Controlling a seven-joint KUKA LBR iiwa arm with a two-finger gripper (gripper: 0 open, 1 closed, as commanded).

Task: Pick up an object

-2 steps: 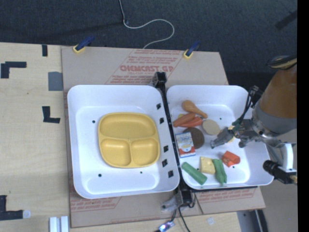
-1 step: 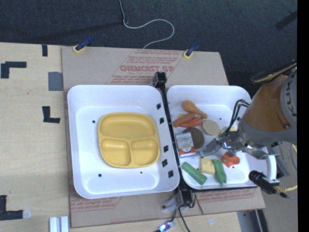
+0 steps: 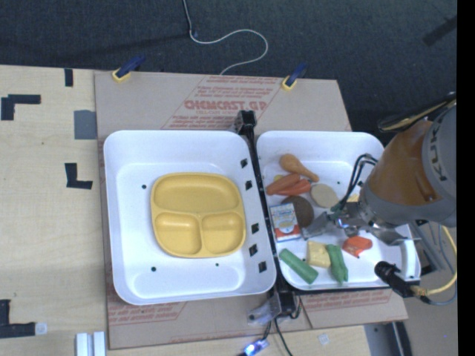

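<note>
The pincer (image 3: 320,227), its state impossible to tell, hangs above the yellow block (image 3: 318,254), judged light, rigid and best gripped across its flat sides.

Even overhead light, slightly soft focus

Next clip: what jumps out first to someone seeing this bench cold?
The yellow divided plate lies alone in the middle of the left bin. The right bin holds a crowded heap of toy food, with green pieces near its front. The gripper reaches in over that heap from the right.
</note>
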